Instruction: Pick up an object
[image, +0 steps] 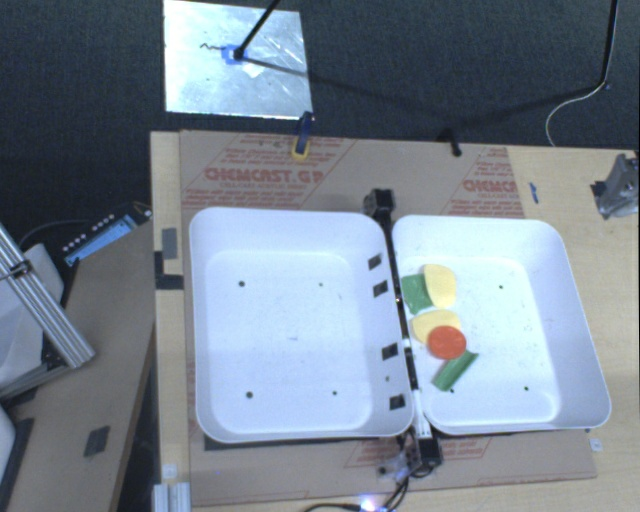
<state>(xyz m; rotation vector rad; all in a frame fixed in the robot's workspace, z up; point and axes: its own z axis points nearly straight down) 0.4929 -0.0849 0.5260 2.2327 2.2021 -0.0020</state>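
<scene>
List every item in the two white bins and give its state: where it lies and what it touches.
Left bin: holds no items.
Right bin: holds five items by its left wall.
Green block: flat, against yellow piece.
Yellow piece: flat.
Yellow disc: under red disc.
Red disc: on top.
Green stick: slanted.

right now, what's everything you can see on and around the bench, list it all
white bins: 2, white, side by side on the bench; left bin, right bin
green pieces: 2, green, in the right bin near its left wall; one upper, one lower and slanted
yellow pieces: 2, yellow, right bin; one beside the upper green piece, one below it
red round piece: 1, red-orange, partly over the lower yellow piece
cardboard sheet: 1, brown with red print, under both bins
shiny metal plate: 1, silver, on the dark floor at top left
hand: 1, grey, at the right edge, apart from both bins
</scene>
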